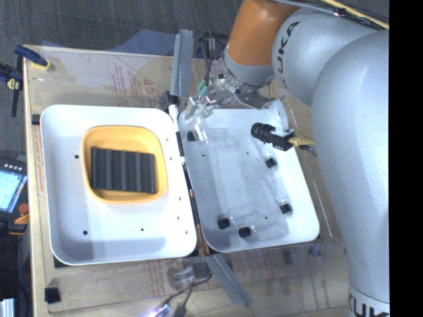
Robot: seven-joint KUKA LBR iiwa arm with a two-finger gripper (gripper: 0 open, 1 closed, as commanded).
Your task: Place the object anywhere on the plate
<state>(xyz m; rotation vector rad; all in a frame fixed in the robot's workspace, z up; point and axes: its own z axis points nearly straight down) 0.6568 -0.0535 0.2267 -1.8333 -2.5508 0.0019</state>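
The gripper point(198, 111) is hovering over the far left corner of the right bin point(301, 233), its pale fingers looking slightly parted with nothing between them, though glare is making that hard to judge. The likely object, a clear tray with black corner feet point(241, 177), is lying just below, its long axis running toward the near right. The yellow plate point(125, 137) is waiting leftward in the left bin point(59, 236).

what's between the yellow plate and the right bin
In the camera view, bare white floor of the left bin, then its right rim meeting the right bin's left rim, with a dark seam between them. Nothing loose lies between the yellow plate and there.
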